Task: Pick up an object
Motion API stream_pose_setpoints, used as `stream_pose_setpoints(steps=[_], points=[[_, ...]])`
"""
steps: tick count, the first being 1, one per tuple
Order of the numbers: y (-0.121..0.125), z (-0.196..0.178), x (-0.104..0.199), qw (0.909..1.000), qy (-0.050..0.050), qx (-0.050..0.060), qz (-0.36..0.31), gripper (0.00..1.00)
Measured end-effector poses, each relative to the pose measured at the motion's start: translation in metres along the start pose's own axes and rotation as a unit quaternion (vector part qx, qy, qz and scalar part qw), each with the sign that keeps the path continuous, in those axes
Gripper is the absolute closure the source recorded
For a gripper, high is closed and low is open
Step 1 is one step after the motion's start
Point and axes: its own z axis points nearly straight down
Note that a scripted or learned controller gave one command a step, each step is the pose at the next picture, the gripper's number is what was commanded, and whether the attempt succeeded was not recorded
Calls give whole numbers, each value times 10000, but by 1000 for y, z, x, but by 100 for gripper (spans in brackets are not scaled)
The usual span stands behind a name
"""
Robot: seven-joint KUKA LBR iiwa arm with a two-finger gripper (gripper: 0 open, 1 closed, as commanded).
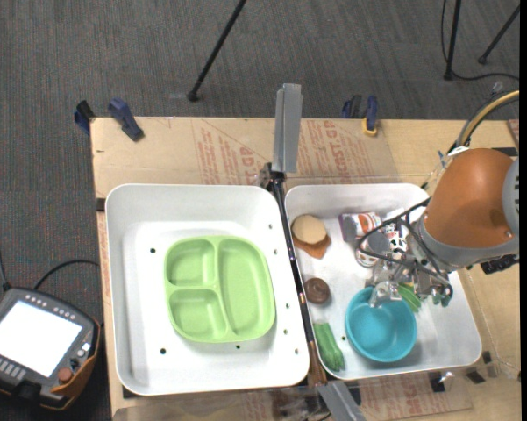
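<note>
I saw the tool low over the blue bowl's upper rim in the right bin, its grip unreadable to me, on a cardboard-covered table above dark carpet.

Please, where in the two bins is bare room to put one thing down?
Left bin: bare floor all around the green plate. Right bin: crowded around the blue bowl, bun and gripper; its near right corner is free.

Red lettering is printed on the brown cardboard sheet covering the worktop, but it cannot be read.
</note>
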Motion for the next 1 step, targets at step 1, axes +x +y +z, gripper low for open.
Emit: stream_pose_setpoints(steps=[1], points=[[0, 2, 1, 10000, 8, -2, -3, 0]])
